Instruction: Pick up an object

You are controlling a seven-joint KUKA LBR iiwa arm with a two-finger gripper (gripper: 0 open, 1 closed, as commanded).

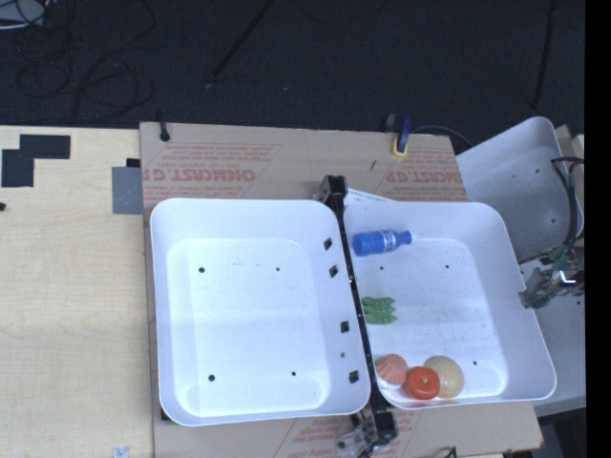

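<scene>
The arm (520, 175) sits at the right edge of the bench, its pale grey body raised beside the right bin (496, 246) and outside that bin's far right rim. The gripper (546, 286) hangs low at the bin's right side, just past the wall; how it is set cannot be told. Inside the right bin, a blue bottle (381, 242) lies on its side near the back left, a green piece (378, 310) lies by the divider, and a pink piece (390, 368), a red cap-shaped piece (422, 383) and a tan round piece (446, 374) cluster touching at the front. The left bin (172, 256) stands alongside.
</scene>
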